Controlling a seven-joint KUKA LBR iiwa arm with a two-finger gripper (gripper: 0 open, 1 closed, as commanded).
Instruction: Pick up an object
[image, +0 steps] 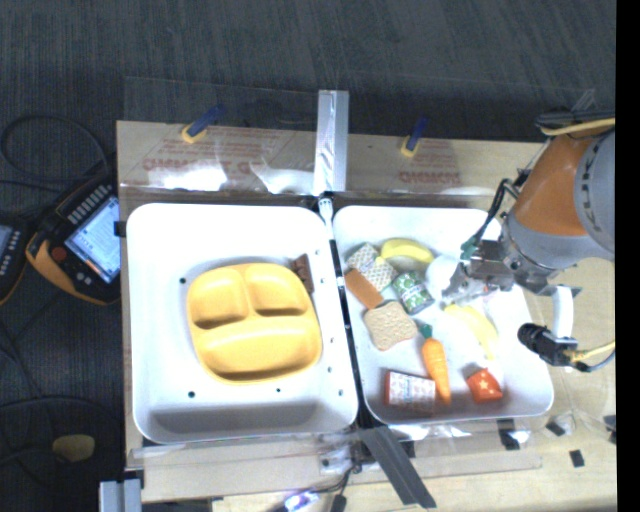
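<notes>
The gripper (462, 283), grip unclear, hangs near the little toy carrot (434, 366), light, hard, best pinched across its middle

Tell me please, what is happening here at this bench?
A grey robot arm with an orange band reaches in from the right over the right bin, which holds toy food: a banana, a carrot, a slice of bread and other small pieces. Its gripper sits low in the bin near the upper middle, close to the banana. Nothing is visibly held yet. The left bin holds a yellow divided tray.
</notes>
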